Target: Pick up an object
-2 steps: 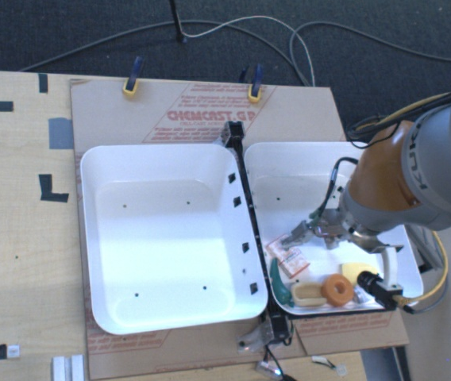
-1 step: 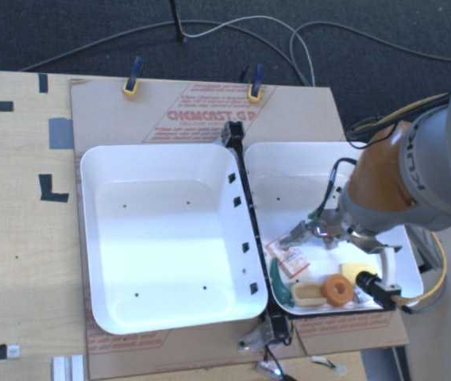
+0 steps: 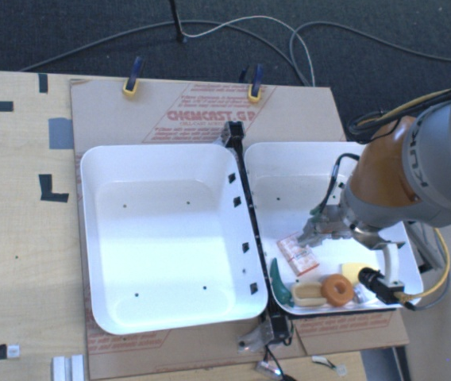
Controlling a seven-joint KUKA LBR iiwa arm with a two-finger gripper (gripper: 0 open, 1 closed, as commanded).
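My gripper (image 3: 315, 230) hangs low inside the right bin (image 3: 289, 161), just above and to the right of a small red-and-white packet (image 3: 297, 255) lying on the bin floor. Along the bin's front wall lie an orange ring (image 3: 338, 289), a yellow piece (image 3: 353, 272), a beige block (image 3: 308, 294) and a green strip (image 3: 278, 282). The grey arm with its orange band (image 3: 380, 173) comes in from the right and hides part of the bin's right side.
The left bin (image 3: 98, 173) stands beside the right one, with a black divider (image 3: 244, 213) between them. Both rest on a cardboard sheet (image 3: 202, 113) held by two clamps at the back. Cables run over the dark floor behind.
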